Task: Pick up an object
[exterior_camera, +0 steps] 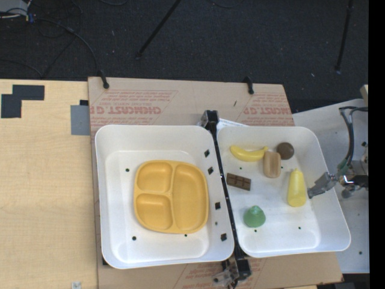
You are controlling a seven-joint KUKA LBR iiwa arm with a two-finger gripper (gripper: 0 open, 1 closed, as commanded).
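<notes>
A: Bins first. Two shallow white ones side by side on a cardboard sheet. The left bin (114, 161) carries a yellow divided plate (171, 195) with three compartments, sitting about the middle of its floor.

B: And the right bin (331, 233)?

A: Six small things, loosely spread. Yellow banana (247, 153) near the upper edge. To its right a tan cylinder (272, 164), touching or very nearly touching a dark brown ball (285, 150) above it. Chocolate bar (238, 182) close to the central divider. Yellow bottle-like piece (296, 188) toward the right side, lying roughly lengthwise up and down the view. Green cone-shaped piece (254, 217) lower down, well apart from the rest.

B: Gripper?

A: Gripper (320, 187) shows at the right rim of the right bin — a grey tip pointing in toward the yellow bottle-like piece, just beside it. The rest of the wrist hardware trails off over the bin's right edge. Nothing sits between the fingers as far as the view shows. Jaws — cannot tell whether they are spread or closed; the tip is too small and dim.

B: So every object lies on the bin floor?

A: Yes, all six rest in the right bin, none lifted
</notes>
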